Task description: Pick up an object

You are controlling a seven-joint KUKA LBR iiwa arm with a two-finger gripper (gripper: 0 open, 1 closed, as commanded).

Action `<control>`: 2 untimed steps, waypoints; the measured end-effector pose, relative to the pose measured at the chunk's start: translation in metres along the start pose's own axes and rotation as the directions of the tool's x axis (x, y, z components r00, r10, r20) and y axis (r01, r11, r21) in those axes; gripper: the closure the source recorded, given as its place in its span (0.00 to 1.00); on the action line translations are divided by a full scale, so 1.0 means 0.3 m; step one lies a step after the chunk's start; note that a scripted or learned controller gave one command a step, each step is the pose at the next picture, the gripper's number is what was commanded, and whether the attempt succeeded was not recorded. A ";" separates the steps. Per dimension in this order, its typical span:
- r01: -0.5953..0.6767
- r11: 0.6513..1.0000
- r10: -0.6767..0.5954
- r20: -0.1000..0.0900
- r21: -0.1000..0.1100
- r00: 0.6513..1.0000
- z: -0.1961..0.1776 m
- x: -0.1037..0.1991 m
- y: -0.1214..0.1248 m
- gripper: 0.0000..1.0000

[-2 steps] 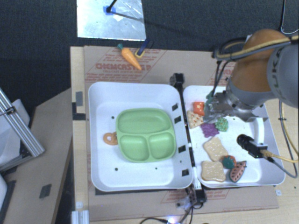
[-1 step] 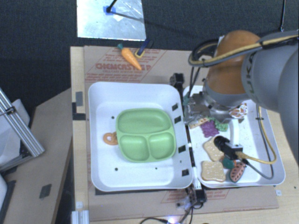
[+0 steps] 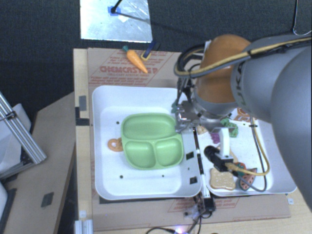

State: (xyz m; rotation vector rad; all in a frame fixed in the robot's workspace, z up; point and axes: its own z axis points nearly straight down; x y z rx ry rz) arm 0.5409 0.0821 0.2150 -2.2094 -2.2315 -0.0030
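Note:
A green divided plate lies in the middle of the left bin. To its left sits a small orange pretzel-shaped piece. My gripper hangs low over the wall between the two bins, right at the plate's upper right corner. In the right bin a toast slice lies at the front, with a red watermelon-like slice beside it. A green leafy piece sits further back. The arm hides much of that bin.
An orange toy carrot lies on the cardboard behind the left bin. A shiny metal sheet lies further back. A metal frame stands at the left, off the bench.

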 end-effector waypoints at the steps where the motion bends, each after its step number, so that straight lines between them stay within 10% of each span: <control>1: -0.004 1.000 0.004 0.001 -0.003 1.000 -0.065 0.013 0.000 1.00; 2: -0.005 1.000 0.005 0.001 -0.001 1.000 -0.063 0.014 0.005 1.00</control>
